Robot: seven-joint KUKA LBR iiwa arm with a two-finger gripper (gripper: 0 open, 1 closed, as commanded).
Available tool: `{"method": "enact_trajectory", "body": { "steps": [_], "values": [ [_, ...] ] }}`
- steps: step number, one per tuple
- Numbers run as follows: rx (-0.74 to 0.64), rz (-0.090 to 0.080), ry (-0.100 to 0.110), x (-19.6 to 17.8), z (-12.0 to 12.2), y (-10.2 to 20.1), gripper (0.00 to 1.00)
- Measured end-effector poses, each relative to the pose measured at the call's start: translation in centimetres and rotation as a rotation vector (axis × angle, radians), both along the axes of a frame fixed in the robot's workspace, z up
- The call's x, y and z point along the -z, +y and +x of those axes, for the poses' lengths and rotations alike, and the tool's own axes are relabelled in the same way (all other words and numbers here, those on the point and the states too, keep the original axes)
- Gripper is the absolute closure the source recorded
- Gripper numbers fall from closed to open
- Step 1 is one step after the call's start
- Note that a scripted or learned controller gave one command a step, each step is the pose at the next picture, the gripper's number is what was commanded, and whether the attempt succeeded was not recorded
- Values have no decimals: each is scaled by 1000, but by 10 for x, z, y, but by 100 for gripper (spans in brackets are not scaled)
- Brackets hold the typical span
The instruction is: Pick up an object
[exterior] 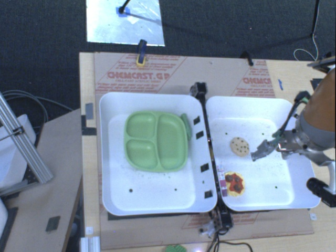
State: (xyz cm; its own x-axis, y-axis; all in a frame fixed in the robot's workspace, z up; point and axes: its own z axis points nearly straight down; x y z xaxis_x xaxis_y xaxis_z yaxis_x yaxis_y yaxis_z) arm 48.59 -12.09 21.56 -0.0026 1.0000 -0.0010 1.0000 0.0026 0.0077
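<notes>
A round chocolate-chip cookie (240,146) lies in the right bin (273,196), left of centre. A small pizza-slice toy (234,183) with red topping rests near that bin's front left corner. A green divided plate (156,141) sits in the left bin (113,193). My gripper (261,151) reaches in from the right, low over the right bin, its tip just right of the cookie and apart from it. Nothing shows between its fingers.
A black divider with clips (206,156) runs between the two bins. The bins rest on a cardboard sheet (157,72). The arm's grey wrist and orange band (317,117) hang over the right bin's far right side.
</notes>
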Motion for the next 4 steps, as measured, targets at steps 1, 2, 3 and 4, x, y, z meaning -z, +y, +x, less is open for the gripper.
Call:
{"method": "enact_trajectory", "body": {
  "steps": [1,2,3,4],
  "values": [
    [-5,0,3,41,63,21,0],
    [5,0,9,126,64,-34,0],
    [-8,0,-7,38,128,10,0],
    [-3,-1,2,119,172,-7,0]
  ]
}}
